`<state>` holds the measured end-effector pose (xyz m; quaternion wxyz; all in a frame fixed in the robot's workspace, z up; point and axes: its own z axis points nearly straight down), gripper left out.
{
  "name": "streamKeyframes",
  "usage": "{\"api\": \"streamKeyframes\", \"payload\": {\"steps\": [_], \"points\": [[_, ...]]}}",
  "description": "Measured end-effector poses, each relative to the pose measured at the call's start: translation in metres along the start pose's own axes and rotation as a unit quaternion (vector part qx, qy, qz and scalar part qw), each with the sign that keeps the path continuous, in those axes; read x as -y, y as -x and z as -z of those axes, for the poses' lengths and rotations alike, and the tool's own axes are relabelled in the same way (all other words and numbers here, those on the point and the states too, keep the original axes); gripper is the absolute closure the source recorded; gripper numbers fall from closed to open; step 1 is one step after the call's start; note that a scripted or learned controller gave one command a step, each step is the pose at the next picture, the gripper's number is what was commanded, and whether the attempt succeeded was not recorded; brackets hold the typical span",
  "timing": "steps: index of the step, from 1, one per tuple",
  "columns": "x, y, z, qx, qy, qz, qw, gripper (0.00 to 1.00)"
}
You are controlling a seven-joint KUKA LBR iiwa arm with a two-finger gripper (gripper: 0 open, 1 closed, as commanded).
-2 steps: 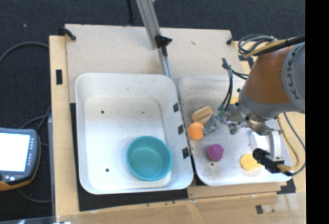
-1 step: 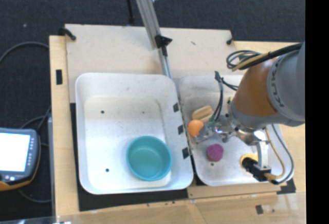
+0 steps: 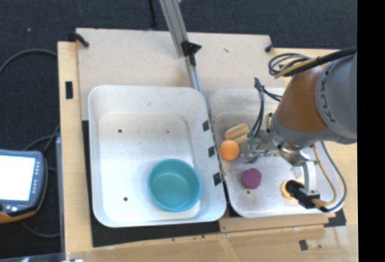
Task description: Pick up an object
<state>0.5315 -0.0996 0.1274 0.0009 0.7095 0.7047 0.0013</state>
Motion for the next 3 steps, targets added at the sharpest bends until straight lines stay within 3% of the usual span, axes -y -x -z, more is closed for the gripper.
{"api": "streamKeyframes", "payload": {"steps": [2,3], "points": [[-0.007,0.002,0.106,0.001,0.003,0.005,1.0,1.0],[-0.009,0.003,0.139,0.001,0.001,0.005,1.0,1.0]]}}
